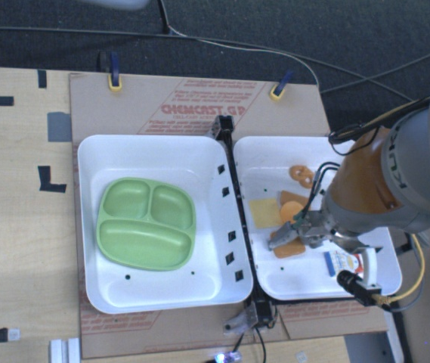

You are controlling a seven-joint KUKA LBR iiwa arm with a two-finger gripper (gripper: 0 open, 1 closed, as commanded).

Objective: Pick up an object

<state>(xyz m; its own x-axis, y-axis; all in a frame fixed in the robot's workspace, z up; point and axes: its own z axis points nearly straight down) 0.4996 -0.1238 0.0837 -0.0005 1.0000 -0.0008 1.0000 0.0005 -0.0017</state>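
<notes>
Lying in the right bin (275, 282): one yellow block (264, 212), three orange pieces, one tube (343, 262) lengthwise left-right. Gripper (289, 235) hovering; finger state indiscernible. One green divided plate (146, 223) occupying the left bin (94, 157).

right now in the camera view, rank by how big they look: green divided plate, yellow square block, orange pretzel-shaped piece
1. green divided plate, by far the largest
2. yellow square block
3. orange pretzel-shaped piece, slightly smaller than the block

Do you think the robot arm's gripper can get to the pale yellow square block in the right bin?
Probably yes. The gripper hangs just beside the pale yellow square block, and nothing lies on top of that block.
</notes>
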